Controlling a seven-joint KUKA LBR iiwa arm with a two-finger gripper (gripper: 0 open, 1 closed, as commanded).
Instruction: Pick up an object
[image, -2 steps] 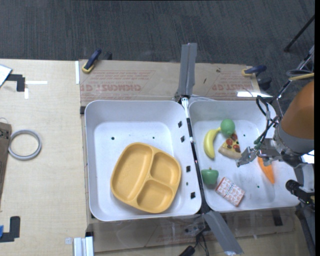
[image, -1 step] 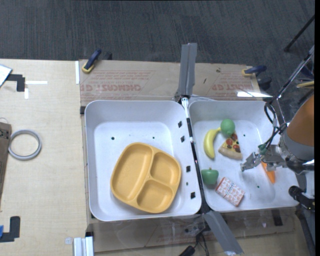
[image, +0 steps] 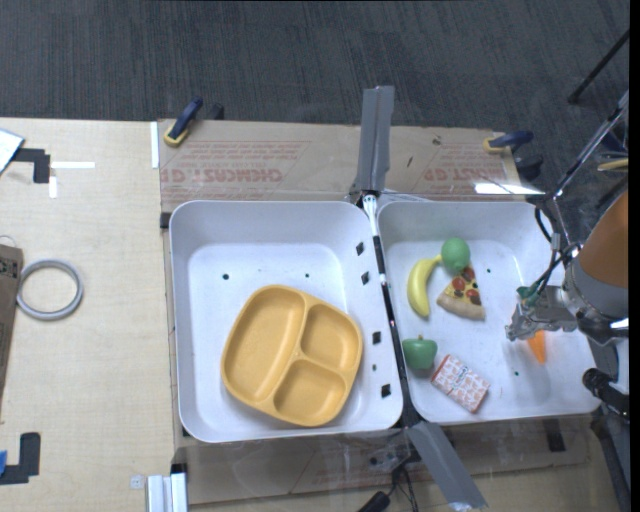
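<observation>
while the pincer hangs low by the right bin's right wall, the step in hand reads as closing in on the orange piece.
target: a small orange object (image: 538, 346), likely a carrot, lying near the right wall of the right bin (image: 500, 228), about midway along it.
pincer: the pincer (image: 527, 324) sits just beside and partly over the orange object; whether it is spread or pressed together i cannot tell, and nothing shows as held.
approach: judged best to centre over the orange piece, keep off the wall, and grip across its narrow side.
risk: the wall is close, so a skewed descent could nudge the piece away.
neighbours: pizza slice (image: 463, 296), banana (image: 421, 285), green ball (image: 456, 252), green pepper (image: 420, 352) and patterned packet (image: 460, 383) lie further toward the left wall.
beyond: a yellow divided plate (image: 291, 354) fills the left bin (image: 200, 300); a tape roll (image: 47, 288) rests near the desk's left edge.
</observation>
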